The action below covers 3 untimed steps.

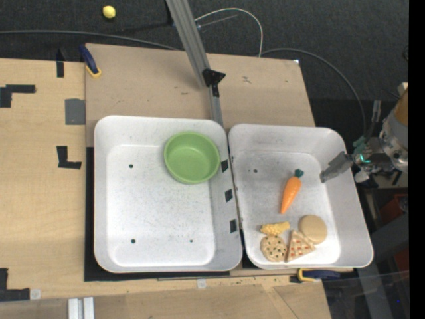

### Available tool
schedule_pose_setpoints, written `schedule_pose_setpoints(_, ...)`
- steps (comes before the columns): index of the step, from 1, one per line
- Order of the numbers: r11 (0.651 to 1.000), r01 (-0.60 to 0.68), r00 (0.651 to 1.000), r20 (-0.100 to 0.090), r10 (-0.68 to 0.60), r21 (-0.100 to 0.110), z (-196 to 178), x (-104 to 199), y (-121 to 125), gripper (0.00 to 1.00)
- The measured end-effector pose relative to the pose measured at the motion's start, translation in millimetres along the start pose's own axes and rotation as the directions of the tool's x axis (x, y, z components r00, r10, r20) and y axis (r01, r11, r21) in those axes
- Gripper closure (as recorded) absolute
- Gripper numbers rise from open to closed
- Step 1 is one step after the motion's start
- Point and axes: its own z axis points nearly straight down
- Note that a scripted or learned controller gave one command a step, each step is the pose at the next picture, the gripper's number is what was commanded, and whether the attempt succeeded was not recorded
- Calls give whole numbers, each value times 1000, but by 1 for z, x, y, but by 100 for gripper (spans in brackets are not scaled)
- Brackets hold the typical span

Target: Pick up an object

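Toy foods in rt bin; arm's fingers over rt rim, open/shut state unclear.

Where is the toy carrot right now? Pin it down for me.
In the camera view, the toy carrot lies in the right bin, near its middle, above the cluster of food toys at the bin's near edge and left of the gripper.

A green bowl sits in the left bin; a carrot lies in the right bin.
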Motion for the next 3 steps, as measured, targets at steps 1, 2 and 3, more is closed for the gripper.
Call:
schedule_pose_setpoints(1,1000,0,1000,0,0,0,0,0,0,0)
schedule_pose_setpoints(2,1000,-1,1000,-1,1,5,51,7,7,0)
schedule_pose_setpoints(3,1000,-2,1000,-2,2,7,113,3,0,0)
